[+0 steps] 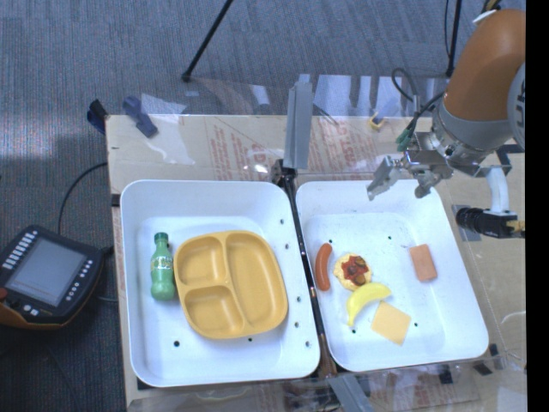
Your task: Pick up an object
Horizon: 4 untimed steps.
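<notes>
1. Tool (pixel 401 178) hangs over far edge of right bin (pixel 446 230), fingers spread, nothing btwn them.
2. Nearest item: small orange-pink block (pixel 423 263), smooth, rectangular, flat on bin floor, below tool toward near side.
3. Further off: hot dog (pixel 322 266), mini pizza (pixel 353 269), banana (pixel 367 300), cheese slice (pixel 391 323).

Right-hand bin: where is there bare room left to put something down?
Right bin: bare floor along its far end, under the open gripper, and left of the sausage. Crowded mid-bin: pizza, banana, cheese slice, orange block.
</notes>
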Each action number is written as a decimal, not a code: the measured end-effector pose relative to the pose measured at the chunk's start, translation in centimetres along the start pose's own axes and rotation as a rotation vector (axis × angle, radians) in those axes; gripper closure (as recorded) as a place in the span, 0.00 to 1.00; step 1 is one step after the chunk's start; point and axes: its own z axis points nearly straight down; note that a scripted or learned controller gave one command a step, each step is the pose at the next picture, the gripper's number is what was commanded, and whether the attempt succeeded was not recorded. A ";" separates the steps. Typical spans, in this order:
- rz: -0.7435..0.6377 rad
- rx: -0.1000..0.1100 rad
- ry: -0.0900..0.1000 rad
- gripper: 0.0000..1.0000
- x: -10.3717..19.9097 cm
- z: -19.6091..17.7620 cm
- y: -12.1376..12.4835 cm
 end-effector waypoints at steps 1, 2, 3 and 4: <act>-0.020 0.015 0.002 0.00 2.8 12.9 -3.8; -0.123 0.007 0.001 0.00 2.2 18.4 -8.0; -0.117 0.006 0.003 1.00 2.1 17.3 -8.0; -0.117 0.007 0.003 0.00 2.1 17.4 -8.0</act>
